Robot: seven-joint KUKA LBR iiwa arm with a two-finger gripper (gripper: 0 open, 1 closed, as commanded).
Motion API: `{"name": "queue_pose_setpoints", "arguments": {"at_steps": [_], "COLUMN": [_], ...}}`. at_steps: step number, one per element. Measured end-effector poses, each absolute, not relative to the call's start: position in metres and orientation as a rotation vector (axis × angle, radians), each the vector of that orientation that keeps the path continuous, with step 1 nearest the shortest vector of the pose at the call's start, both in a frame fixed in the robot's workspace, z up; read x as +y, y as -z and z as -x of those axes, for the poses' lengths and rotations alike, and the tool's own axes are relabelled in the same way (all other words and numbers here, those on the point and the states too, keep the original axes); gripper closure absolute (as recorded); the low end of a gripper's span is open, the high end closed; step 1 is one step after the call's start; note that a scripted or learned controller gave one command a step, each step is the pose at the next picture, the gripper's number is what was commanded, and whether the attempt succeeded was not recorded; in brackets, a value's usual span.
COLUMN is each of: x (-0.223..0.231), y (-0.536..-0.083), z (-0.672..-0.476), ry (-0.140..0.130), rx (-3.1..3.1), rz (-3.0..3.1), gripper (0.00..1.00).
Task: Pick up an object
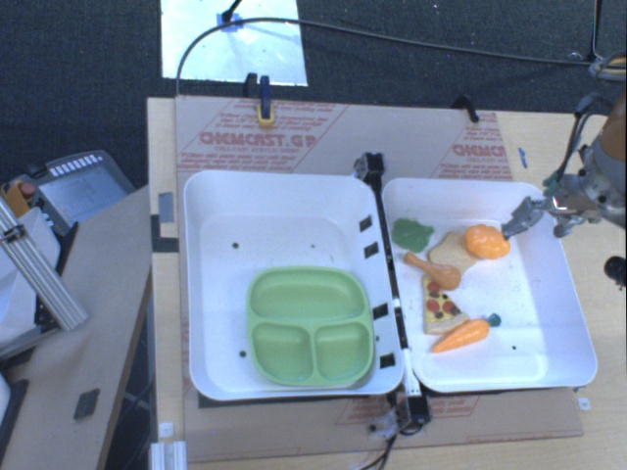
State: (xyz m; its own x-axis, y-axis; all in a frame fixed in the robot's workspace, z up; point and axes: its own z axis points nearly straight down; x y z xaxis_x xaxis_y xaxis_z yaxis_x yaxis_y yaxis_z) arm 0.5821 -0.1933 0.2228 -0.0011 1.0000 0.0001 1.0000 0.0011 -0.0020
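Two white bins side by side on the bench: left bin has a green divided tray sitting toward its front right, right bin has all the small toy food, clustered in its left half. The arm comes in from the right, over the right bin's back right corner. The gripper hangs just right of the orange roundish piece; one finger tip points at it and looks close to touching, but I can't tell how far the jaws are open, and nothing is visibly between them, so I'd call it empty. Candidates by size: the tan bread-like slice under and beside the orange piece, the pizza slice, the carrot at the front, the green leafy piece at the back left, and the brown drumstick-like piece between bread and pizza. Most likely target is the orange piece. Risks: it's rounded and rests on the bread, so an off-centre close would squirt it sideways or drag the bread along; the approach is slanted from the right, so a finger could shove it left into the drumstick instead of straddling it; the bin wall is near the wrist, so a clip there is possible on descent.
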Motion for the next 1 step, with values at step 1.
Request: {"name": "queue_pose_setpoints", "arguments": {"at_steps": [1], "x": [-0.2021], "y": [-0.1760], "z": [-0.5828], "ry": [-0.002], "rx": [-2.221], "rz": [2.220], "gripper": [0.00]}}
